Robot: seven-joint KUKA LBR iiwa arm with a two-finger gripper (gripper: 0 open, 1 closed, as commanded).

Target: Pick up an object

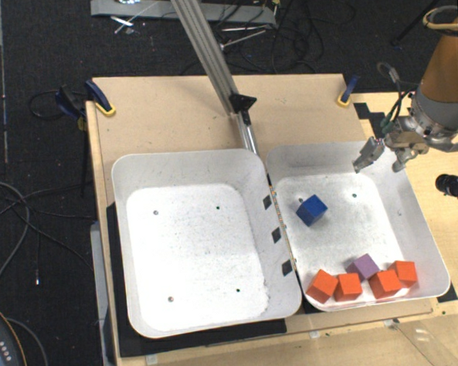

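A blue cube (pixel 312 210) lies in the right bin (pixel 404 206), near its left side. Along that bin's front edge sit several orange cubes (pixel 323 285) (pixel 348 286) (pixel 385 282) (pixel 405 273) and one purple cube (pixel 366 266). My gripper (pixel 383 159) hovers above the back right corner of the right bin, open, with nothing between its fingers. It is well to the right of the blue cube and behind the row of cubes.
The left bin (pixel 127 223) lies beside the right one on the wooden bench. A slanted metal pole (pixel 209 52) runs down to the gap between the bins at the back. Yellow clamps (pixel 104 108) (pixel 346 95) sit at the bench's back corners.
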